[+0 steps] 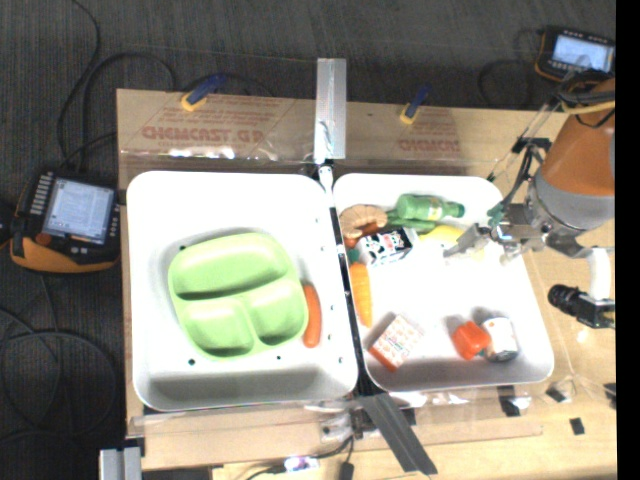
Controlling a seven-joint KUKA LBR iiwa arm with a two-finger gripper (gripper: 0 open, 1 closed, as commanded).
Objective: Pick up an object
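Observation:
My gripper [487, 245] hangs over the upper right part of the right bin [530, 298], open, with nothing between its fingers. Just to its left lies a yellow item [440, 233], and beyond that a green bottle [426, 208] on its side. A black-and-white carton [386, 245] and a brown item [360, 215] sit near the bin's upper left corner. An orange carrot [360, 294] lies along the left wall. A small pale box [397, 341] and an orange-and-white object [487, 337] rest near the front.
The left bin [150, 368] holds a green divided tray [235, 293] and a red-orange stick-shaped item [312, 314] by its right wall. A metal rail [331, 108] stands behind the bins. A handheld pendant [68, 218] lies left of the bench.

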